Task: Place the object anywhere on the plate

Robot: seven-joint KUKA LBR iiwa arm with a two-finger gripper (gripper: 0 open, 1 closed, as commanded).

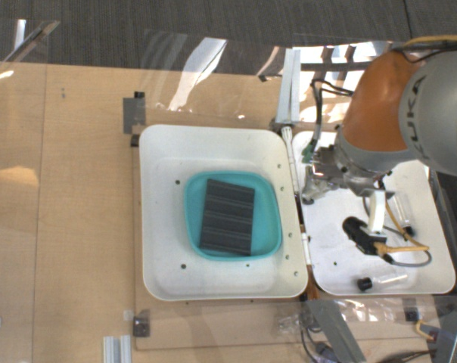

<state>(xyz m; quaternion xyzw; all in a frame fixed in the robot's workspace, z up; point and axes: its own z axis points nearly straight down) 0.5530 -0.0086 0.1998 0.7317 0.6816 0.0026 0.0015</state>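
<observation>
We see the end effector (313,186) low over the right bin (421,274), close to the wall shared with the left bin (160,271), and we cannot tell if it is spread or pressed together, because the wrist covers it. The block (228,218), dark and ribbed, lies flat in the middle of the teal plate (270,231) in the left bin, apart from the end effector, so we judge the task as done. The risk now, we think, is a low move leftward: the end effector could hit that wall, shake the bin, and slide the block off the plate.
</observation>
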